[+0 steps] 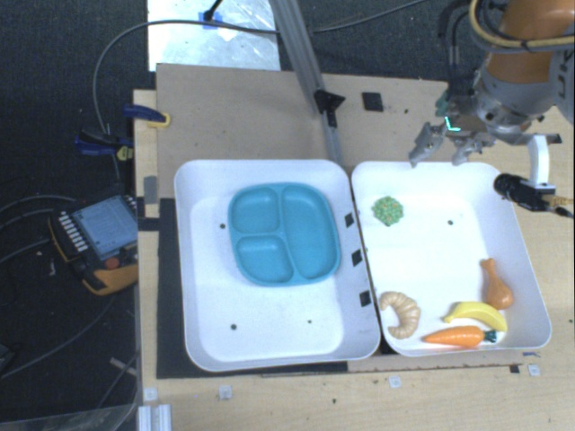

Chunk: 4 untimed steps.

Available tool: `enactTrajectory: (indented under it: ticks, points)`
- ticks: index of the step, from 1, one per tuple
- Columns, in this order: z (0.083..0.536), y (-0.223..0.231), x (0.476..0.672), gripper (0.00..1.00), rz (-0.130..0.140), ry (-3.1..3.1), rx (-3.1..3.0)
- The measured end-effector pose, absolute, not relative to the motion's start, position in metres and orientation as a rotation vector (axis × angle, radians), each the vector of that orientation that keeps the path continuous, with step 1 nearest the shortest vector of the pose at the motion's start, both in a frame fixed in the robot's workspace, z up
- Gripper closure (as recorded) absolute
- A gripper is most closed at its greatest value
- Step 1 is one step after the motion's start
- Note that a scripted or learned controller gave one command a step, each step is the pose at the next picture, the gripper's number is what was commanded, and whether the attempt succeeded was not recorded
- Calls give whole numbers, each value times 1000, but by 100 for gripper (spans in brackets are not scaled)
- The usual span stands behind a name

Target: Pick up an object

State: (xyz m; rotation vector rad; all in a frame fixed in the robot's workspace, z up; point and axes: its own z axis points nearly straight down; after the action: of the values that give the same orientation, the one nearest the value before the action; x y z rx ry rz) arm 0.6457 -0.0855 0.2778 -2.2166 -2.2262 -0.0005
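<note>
a: end effector [440, 148]?
b: top right, over the far rim of the right bin [449, 241]. two thin metal fingers [424, 144], spread apart, nothing between them. grey wrist, orange band above.
a: objects?
b: all in the right bin. broccoli [388, 210], small, bumpy green, round, near the far left corner, just below the end effector but apart from it. croissant [401, 312], tan, curved, ridged, at the near left. carrot [455, 336], smooth orange, tapered, lying flat along the near wall. banana [477, 315], yellow, curved, glossy, touching the carrot just behind it. drumstick [495, 285], brown-orange, knobby, tilted, near the right wall.
a: left bin [207, 330]?
b: white, shallow, rounded corners, matte plastic. holds a blue plate [283, 233], rounded rectangle, three compartments, smooth.
a: surface [234, 115]?
b: flat tan board, dark carpet around it. a grey metal pole [301, 43] slants across the top. black cables on the left, a handheld pendant [99, 241] with a grey screen and orange base.
</note>
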Motion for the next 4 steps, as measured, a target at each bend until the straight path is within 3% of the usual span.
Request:
enactTrajectory:
  ticks: [1, 4]
  points:
    - [279, -85, 646, 0, -3, -2227, -2218]
    - [134, -83, 650, 0, 3, -2222, -2220]
